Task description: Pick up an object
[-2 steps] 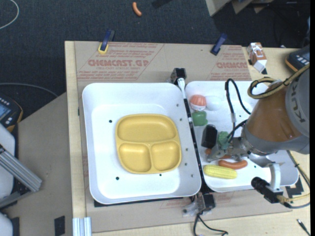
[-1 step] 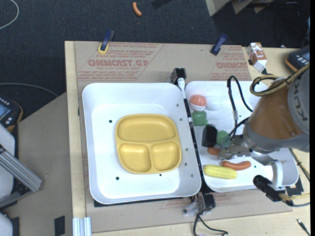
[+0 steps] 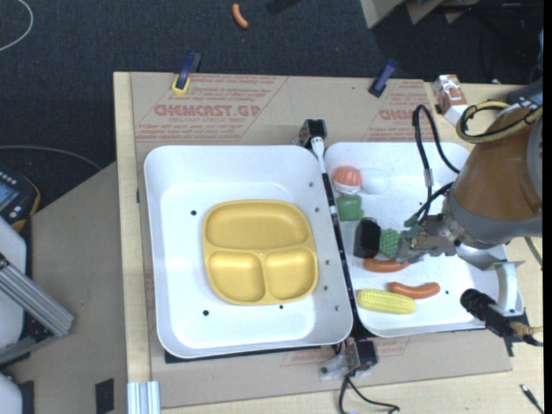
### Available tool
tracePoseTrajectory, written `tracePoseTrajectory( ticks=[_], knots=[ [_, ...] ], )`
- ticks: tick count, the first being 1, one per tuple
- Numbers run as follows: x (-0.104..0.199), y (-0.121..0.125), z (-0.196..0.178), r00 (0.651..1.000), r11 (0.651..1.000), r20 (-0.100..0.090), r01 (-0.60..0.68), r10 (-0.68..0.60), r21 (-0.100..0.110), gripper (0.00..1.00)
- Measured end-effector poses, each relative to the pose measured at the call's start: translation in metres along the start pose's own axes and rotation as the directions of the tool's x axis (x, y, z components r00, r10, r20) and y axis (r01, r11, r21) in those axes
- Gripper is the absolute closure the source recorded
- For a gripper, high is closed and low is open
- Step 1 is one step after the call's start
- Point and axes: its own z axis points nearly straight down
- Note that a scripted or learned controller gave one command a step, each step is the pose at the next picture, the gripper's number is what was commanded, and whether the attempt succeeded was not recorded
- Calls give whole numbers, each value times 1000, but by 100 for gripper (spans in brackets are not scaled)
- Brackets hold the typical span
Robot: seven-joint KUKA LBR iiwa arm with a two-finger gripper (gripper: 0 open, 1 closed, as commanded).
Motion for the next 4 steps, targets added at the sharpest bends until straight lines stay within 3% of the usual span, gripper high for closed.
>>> tracePoseTrajectory(
  ticks=[1, 2, 4],
  knots=[
    [-4, -3, -62, 1000, 1000, 0, 0, 0, -2, 100],
    [-4, -2, -68, 1000, 1000, -1, 0, 0, 3, 100],
    [52, 89, -70, 1000, 1000, -1, 3, -3, 0, 100]
  ],
)
